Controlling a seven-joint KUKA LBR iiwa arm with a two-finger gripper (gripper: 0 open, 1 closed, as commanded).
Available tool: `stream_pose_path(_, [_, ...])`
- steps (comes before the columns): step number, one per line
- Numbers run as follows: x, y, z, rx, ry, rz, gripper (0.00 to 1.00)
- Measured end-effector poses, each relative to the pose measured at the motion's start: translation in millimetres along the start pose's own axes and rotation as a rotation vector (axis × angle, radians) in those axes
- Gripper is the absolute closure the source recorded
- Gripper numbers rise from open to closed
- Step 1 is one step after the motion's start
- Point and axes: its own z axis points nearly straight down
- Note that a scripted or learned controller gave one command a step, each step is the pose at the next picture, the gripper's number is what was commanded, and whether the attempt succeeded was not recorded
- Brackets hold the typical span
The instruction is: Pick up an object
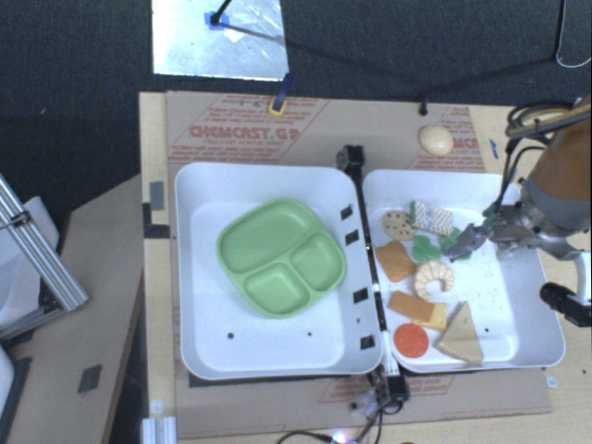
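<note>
The right bin (527, 289) holds several toy foods: a round cookie (399, 223), a patterned cracker (433, 217), a green leafy piece (427, 247), an orange bread slice (395, 261), a shrimp (434, 277), an orange cheese block (414, 307), a red tomato slice (412, 340) and a tan wedge (462, 334). My gripper (465, 242) reaches in from the right and sits low over the bin, its tip just right of the green piece and above the shrimp. A green bit shows at the tip, but I cannot tell if it is gripped.
The left bin (199, 340) holds a green three-compartment plate (280, 257). A beige egg-shaped object (436, 140) lies on the cardboard behind the right bin. A black divider (363, 248) runs between the bins. The arm's grey body and cables (546, 192) overhang the right bin's right side.
</note>
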Motion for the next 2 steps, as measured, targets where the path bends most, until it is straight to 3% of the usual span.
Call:
stream_pose_path(1, [0.3,3.2,-7.1,-0.013,-0.003,-0.003,0.00])
stream_pose_path(2, [-8.3,4.9,39.5,-0.009,-0.002,-0.001,0.00])
